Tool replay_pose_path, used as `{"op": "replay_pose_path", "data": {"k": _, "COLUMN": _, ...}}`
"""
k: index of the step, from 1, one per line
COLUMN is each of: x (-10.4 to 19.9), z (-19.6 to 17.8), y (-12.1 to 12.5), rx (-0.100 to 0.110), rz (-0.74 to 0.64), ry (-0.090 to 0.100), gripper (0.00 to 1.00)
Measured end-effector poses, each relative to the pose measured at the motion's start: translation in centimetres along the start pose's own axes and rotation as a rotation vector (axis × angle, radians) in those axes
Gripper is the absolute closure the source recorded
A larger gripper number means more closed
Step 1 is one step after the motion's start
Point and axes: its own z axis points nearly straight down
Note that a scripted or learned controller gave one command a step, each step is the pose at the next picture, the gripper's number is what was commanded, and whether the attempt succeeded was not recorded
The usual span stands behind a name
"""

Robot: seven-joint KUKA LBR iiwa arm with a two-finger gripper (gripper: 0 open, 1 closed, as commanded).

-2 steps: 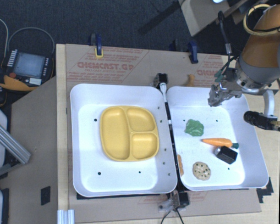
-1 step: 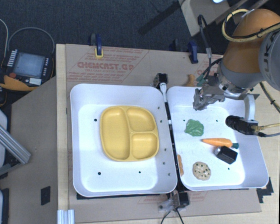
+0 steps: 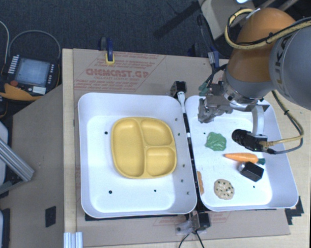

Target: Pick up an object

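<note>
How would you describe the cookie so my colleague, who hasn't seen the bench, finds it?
Look in the right bin, at its near end. The cookie lies there, below the carrot: the one flat, round, tan thing, with dark specks.

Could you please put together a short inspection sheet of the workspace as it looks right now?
Surface: two white bins side by side on a cardboard sheet; left bin, right bin.
Job's things: in the right bin, a green piece, a carrot, a cookie and a small black block.
Clutter: a yellow divided plate in the left bin.
Grippers: tool above the right bin's far left corner, holding nothing visible.
Cables: yellow cable running to a black part by the carrot.
Surroundings: handheld screen unit at left, on dark floor.
</note>
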Motion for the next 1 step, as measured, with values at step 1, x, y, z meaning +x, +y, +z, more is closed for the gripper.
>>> {"op": "replay_pose_path", "data": {"k": 1, "x": 4.88, "z": 1.63, "y": -1.32, "rx": 0.003, "rz": 0.001, "ry": -0.002, "gripper": 1.00}}
